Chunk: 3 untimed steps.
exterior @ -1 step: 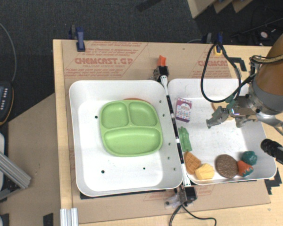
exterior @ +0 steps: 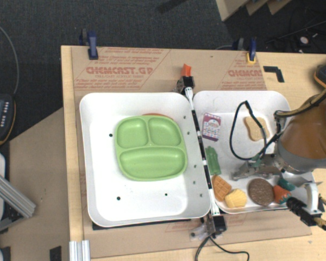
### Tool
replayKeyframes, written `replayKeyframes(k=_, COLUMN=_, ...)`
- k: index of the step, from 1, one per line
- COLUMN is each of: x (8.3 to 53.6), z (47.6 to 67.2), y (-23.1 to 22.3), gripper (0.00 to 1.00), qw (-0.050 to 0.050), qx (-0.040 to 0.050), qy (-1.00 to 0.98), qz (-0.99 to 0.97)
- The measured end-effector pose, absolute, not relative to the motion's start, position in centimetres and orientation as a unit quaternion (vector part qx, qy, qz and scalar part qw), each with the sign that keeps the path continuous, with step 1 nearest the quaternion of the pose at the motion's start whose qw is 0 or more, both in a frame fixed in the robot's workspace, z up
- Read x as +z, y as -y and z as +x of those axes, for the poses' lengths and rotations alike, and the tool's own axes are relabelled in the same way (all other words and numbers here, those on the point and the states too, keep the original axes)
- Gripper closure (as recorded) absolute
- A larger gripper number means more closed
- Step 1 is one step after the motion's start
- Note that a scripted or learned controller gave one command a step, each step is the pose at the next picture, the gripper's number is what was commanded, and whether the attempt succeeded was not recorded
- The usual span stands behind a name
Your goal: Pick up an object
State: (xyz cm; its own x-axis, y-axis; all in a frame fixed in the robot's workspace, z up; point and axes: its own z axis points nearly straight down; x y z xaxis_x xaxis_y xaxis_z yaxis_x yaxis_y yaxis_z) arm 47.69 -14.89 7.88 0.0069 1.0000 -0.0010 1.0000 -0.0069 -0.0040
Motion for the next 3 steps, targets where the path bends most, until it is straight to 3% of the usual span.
replayKeyframes(k=1, x=11.8, z=53.8, y=21.1, gripper=0.00, qw=-0.006, qx=-0.0007, qy=0.706, qz=-0.708)
replayKeyframes(k=2, x=8.5, z=65.5, y=20.8, gripper=0.00, qw=-0.006, qx=-0.0030, qy=0.709, qz=-0.705)
replayKeyframes(k=3, x=21.9, z=62.6, y=22.6, gripper=0.00, qw=-0.007, qx=-0.0027, qy=0.707, qz=-0.708)
